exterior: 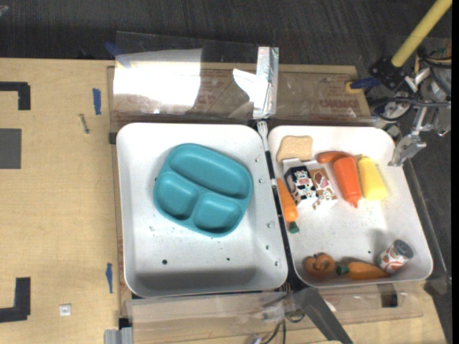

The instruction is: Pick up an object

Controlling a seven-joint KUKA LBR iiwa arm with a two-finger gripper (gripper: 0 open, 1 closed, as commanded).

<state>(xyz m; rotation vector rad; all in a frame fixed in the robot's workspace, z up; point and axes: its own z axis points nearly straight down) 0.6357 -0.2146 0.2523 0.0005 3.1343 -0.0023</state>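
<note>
The gripper [401,151] sits at the far right corner of the right bin [412,213], too small and blurry to tell much. Toy food lies in this bin: bread [295,147], a carrot [347,178], a yellow piece [372,178]. A blue plate [203,188] fills the left bin [136,213].

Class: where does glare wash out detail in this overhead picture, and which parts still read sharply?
Camera view: glare whitens the clear plastic sheet behind the left bin; the teal divided plate and the toy food in the right bin read fairly sharply; the cables at upper right are dim and soft.
</note>
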